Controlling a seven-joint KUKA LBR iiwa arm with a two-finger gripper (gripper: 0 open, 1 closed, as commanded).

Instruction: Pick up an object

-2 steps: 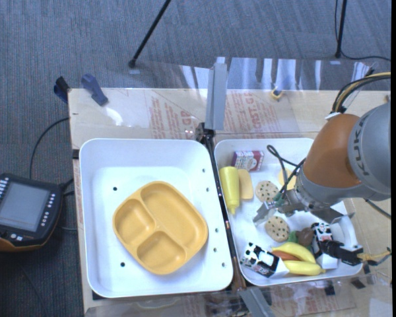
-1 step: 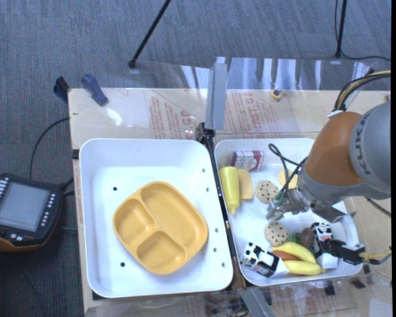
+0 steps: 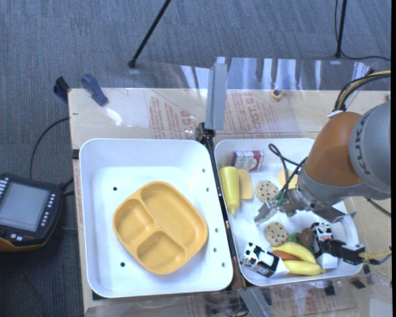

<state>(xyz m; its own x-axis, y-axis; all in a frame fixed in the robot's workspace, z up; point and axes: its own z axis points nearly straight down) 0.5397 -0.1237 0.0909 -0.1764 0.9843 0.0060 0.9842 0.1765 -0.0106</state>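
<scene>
My gripper [image 3: 269, 210] hangs low in the right bin [image 3: 303, 144], between two chocolate-chip cookies, one [image 3: 266, 190] just behind it and one [image 3: 275, 232] just in front. A yellow mustard bottle [image 3: 230, 187] lies to its left by the bin's left wall, with a yellow cheese slice [image 3: 247, 186] beside it. A small red-brown carton [image 3: 248, 159] lies at the back. Two bananas [image 3: 298, 256] lie at the front, next to a black-and-white carton [image 3: 260, 259]. I see nothing held in the gripper.
The left bin [image 3: 99, 157] holds a yellow divided plate [image 3: 160, 226]. A second black-and-white item [image 3: 324, 234] sits at the right bin's front right, under the arm [image 3: 343, 157]. A grey post [image 3: 216, 98] stands behind the bins. A teach pendant [image 3: 20, 210] lies at far left.
</scene>
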